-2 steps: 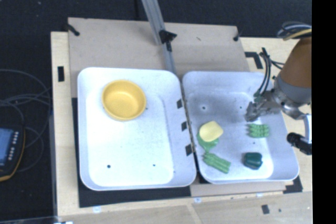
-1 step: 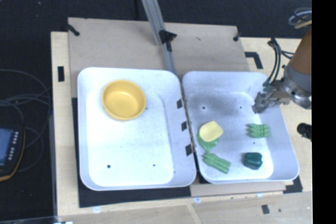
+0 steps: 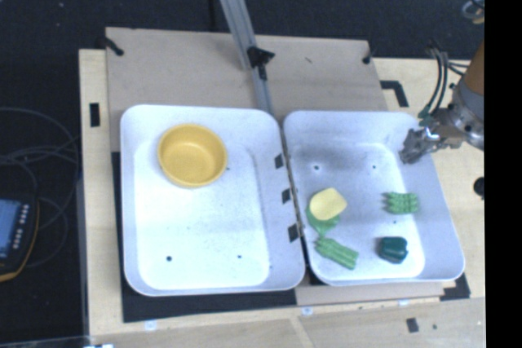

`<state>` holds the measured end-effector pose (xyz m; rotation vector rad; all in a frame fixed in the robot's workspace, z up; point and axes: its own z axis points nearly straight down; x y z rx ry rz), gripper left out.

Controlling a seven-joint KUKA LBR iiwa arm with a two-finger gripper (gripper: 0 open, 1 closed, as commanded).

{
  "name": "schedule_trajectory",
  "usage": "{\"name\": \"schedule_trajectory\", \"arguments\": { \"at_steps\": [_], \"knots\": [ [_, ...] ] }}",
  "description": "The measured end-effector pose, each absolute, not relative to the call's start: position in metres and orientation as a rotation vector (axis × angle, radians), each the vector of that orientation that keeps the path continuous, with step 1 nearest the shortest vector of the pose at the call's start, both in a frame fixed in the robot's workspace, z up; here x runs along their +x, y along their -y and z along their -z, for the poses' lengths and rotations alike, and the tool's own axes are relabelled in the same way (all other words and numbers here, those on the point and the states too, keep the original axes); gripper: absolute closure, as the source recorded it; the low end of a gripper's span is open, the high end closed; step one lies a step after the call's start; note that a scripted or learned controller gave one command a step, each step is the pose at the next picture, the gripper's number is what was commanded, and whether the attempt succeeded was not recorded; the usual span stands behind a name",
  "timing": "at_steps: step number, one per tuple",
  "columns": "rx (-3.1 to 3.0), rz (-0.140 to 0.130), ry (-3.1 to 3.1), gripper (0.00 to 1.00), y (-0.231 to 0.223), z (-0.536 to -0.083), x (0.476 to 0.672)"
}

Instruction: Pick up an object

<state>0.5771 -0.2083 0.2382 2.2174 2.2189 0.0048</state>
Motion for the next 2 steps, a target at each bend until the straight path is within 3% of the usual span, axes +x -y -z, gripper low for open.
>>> {"name": "schedule_trajectory", "arguments": {
  "at_steps": [1, 2],
  "knots": [
    [2.219, -0.004, -2.219, 1.00, 0.209, -0.282, 0.578],
    [2.217, -0.002, -2.225, 1.00, 0.157, -0.286, 0.587]
  ]
}}
